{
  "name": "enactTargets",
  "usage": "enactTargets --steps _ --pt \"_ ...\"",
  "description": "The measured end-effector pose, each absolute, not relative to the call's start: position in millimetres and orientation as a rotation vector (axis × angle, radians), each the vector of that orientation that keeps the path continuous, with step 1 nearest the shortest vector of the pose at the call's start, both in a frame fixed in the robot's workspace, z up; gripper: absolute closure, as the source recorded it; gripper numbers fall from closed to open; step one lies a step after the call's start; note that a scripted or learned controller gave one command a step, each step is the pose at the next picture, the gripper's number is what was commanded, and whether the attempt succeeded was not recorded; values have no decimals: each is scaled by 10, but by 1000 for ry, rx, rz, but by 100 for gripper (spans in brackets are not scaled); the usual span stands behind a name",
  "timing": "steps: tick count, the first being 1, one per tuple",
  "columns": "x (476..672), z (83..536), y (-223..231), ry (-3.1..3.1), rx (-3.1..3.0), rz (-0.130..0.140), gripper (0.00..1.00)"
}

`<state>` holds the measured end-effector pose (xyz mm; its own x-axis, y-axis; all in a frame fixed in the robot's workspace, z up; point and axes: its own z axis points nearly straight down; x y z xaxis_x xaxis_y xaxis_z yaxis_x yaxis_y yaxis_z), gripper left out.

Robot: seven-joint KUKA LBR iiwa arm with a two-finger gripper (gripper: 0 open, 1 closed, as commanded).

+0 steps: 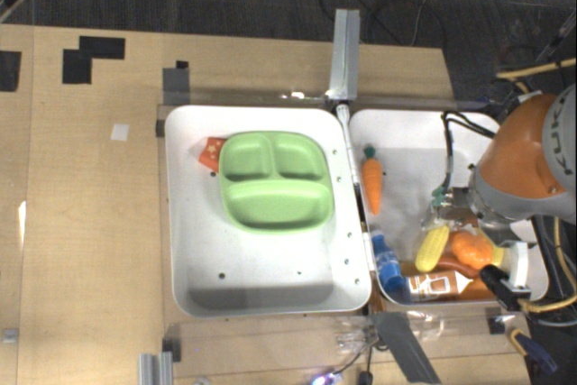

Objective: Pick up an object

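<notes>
The arm's gripper [448, 214] sits low over the right bin [406, 135], near its front right corner, directly above a cluster of objects. Whether it is apart or closed cannot be told from this angle; the wrist hides it.

Candidate objects: a yellow corn cob [432, 249] just beside the gripper, an orange item [471, 250] touching the corn, a sauce bottle [442, 286] along the front wall, a blue bottle [386, 261] at the front left corner, and a carrot [371, 179] alone by the left wall.

The left bin [261, 288] holds a green divided plate [275, 178] with a red item [211, 154] at its back left edge.

Judgement: the corn is the likeliest target. A clean pick calls for straddling its narrow width, clear of the orange item, and closing before lifting.
</notes>
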<state>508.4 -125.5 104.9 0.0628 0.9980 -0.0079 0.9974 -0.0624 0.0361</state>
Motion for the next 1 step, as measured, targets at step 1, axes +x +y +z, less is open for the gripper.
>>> enactTargets --steps 1 --pt "4981 2114 -671 2136 2300 5 100"
